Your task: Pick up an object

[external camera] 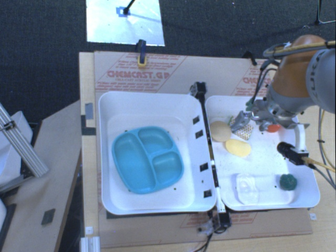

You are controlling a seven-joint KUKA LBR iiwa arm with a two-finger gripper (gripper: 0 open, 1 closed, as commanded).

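Objects lie in the right bin [313, 196] on the desk: nearest, a clear lump [247, 188] and teal ball [287, 181], then a yellow piece [238, 148] and tan round [220, 130]. The pincer [242, 123] sits low over a speckled item [243, 133]; its opening cannot be told.

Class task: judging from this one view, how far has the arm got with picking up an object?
Done: the gripper has reached into the right bin and sits low among the items near a tan round object and a yellow object. In hand: nothing visibly lifted. Left: securing a grasp and raising an object.
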